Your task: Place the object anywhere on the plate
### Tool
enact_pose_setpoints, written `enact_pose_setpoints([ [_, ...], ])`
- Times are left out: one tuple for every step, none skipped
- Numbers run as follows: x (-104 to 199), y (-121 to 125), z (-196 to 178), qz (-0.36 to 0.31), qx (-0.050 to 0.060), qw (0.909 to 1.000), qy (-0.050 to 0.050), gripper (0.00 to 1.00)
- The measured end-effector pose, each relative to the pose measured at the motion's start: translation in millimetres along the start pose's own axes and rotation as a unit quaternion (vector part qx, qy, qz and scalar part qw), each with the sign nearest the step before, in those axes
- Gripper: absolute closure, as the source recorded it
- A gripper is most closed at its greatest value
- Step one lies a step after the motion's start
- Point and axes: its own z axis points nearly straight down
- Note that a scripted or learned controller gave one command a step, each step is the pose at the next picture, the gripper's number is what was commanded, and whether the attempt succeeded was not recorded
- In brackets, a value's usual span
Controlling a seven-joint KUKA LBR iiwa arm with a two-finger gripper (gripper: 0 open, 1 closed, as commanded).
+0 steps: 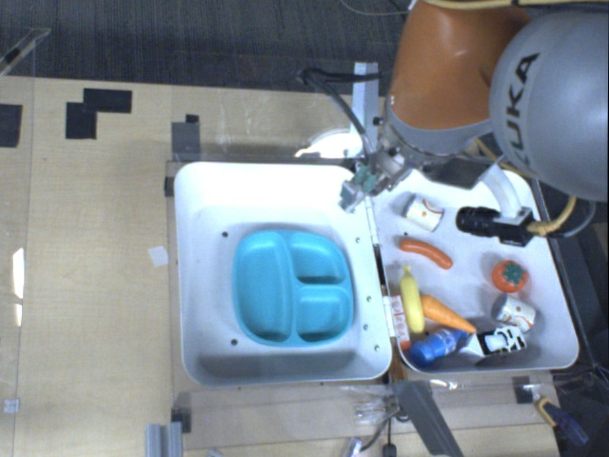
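Observation:
A blue divided plate [290, 286] lies in the middle of the left bin [205, 255], with nothing on it. My gripper [363, 188] hangs over the wall between the two bins, near their far edge, up and to the right of the plate. I see no object clearly in its grasp. In the right bin [561, 336] lie a red sausage [425, 252], a yellow banana [411, 298], a carrot [445, 313], a tomato [509, 274] and a blue bottle [436, 347].
A small white cup [423, 212] lies just right of the gripper. Another white cup [514, 310] and a black-and-white item [501, 342] sit at the right bin's near right corner. The bulky arm [476, 55] covers the right bin's far side.

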Motion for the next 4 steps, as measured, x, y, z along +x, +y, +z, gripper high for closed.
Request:
enact_pose_setpoints([
  [46.4, 106.4, -102.8, -0.044, -0.001, 0.9990, 0.000, 1.00],
  [87.4, 31.7, 5.6, -0.126, 0.001, 0.9920, 0.001, 1.00],
  [139.3, 48.3, -74.9, -0.283, -0.002, 0.9590, 0.000, 1.00],
  [98.2, -27.3, 3.1, -0.215, 0.001, 0.9766, 0.001, 1.00],
])
